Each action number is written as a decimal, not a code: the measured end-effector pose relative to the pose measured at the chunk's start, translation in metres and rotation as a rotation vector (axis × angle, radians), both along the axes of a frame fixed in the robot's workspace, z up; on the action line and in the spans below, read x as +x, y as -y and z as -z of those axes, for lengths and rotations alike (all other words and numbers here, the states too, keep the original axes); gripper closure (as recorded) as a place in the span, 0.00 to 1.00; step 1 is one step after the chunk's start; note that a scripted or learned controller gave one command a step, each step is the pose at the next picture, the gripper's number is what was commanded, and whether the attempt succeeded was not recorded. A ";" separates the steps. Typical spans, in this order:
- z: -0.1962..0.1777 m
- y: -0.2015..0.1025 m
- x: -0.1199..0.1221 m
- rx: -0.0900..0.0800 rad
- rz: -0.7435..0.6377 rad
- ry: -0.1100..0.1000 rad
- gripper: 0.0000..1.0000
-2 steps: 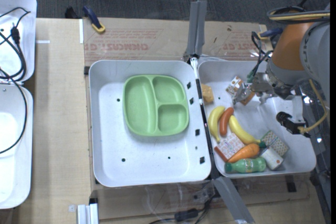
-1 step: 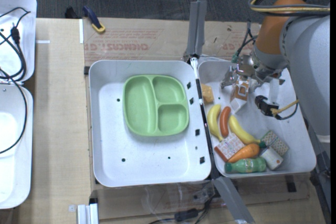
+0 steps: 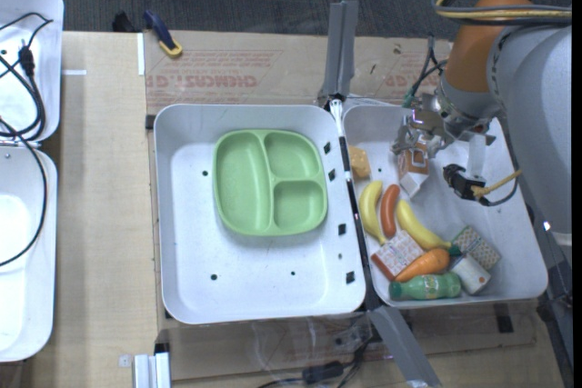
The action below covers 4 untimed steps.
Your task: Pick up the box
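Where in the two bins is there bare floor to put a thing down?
Left bin: bare floor all around the green plate, widest below it. Right bin: crowded along its left and bottom by bananas, carrot and bottle; a patch stays bare below the gripper.

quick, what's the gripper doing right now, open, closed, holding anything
Gripper: low in the right bin; whether it is open, closed or holding anything cannot be told.

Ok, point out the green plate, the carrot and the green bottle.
green plate (image 3: 270, 181), camera view, on the divider between its compartments.
carrot (image 3: 424, 264), camera view, middle of its orange body.
green bottle (image 3: 427, 288), camera view, middle of its side.
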<state>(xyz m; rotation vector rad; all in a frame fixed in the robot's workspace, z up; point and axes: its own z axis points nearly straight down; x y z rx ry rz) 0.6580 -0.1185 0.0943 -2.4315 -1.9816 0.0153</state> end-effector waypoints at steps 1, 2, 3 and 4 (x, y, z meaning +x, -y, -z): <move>-0.164 -0.028 0.002 0.000 0.069 0.004 1.00; -0.169 -0.031 -0.006 0.000 0.056 0.002 1.00; -0.329 -0.022 0.002 -0.001 0.047 0.003 1.00; -0.305 -0.068 0.002 -0.001 0.069 0.000 1.00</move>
